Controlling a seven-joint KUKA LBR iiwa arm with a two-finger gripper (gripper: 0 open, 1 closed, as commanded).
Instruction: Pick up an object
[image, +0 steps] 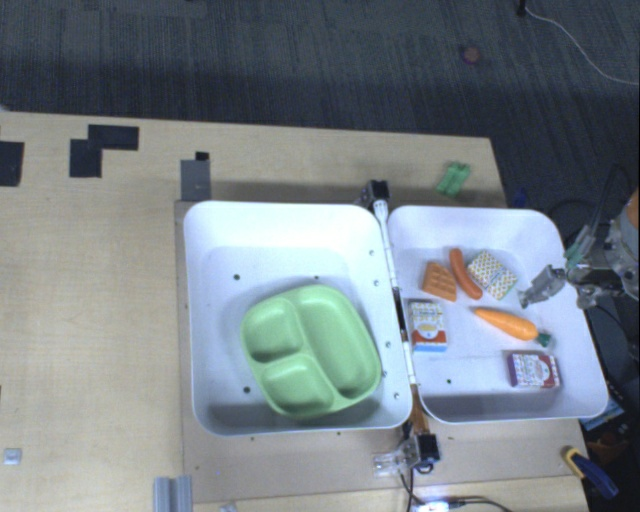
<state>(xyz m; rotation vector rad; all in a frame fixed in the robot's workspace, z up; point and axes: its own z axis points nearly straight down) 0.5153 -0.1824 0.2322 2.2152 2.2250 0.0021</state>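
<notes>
Carrot (508, 324) beside the claw (548, 284), its open-or-closed state perhaps unreadable, arm cut off.

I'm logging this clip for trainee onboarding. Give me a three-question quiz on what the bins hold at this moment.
1. True or false: the green divided plate lies in the left bin.
2. Multiple choice: which item lies nearest the end effector? A) the carrot B) the small carton with a white and red label C) the dark red packet
3. Fill in: the sausage lies between the orange ridged piece and the ____ patterned packet.

Key: 1 true; 2 A; 3 dotted
</notes>
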